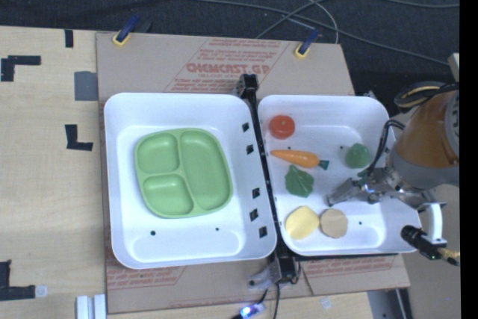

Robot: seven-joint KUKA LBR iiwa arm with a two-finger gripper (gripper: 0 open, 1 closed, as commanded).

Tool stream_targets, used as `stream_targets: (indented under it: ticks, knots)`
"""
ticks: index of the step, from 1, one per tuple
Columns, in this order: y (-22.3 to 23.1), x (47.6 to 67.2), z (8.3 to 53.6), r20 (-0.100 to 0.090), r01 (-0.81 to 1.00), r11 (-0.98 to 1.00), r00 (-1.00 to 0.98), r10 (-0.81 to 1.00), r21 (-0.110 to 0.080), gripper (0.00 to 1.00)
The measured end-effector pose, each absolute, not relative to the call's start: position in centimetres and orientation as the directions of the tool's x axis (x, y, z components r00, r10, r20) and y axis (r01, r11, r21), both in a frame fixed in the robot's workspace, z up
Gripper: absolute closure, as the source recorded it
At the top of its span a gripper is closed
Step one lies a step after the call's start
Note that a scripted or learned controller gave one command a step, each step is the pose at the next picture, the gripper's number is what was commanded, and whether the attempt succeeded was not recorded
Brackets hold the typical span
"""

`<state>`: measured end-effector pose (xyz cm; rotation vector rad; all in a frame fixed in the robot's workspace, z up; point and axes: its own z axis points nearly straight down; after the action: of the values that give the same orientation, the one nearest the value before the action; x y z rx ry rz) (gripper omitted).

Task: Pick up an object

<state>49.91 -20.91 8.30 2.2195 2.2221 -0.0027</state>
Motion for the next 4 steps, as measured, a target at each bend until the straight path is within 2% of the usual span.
stream_targets:
  ticks: [1, 2, 4]
  knots:
    - [-21.0, 50.0, 9.6, -0.004, 1.0, 0.001, -0.001, 1.0, 0.003, 1.0]
    - [-20.8, 51.1, 14.5, -0.001, 1.0, 0.002, -0.002, 1.0, 0.003, 1.0]
    - [-20.4, 51.2, 24.0, -0.002, 1.0, 0.002, -0.002, 1.0, 0.005, 1.0]
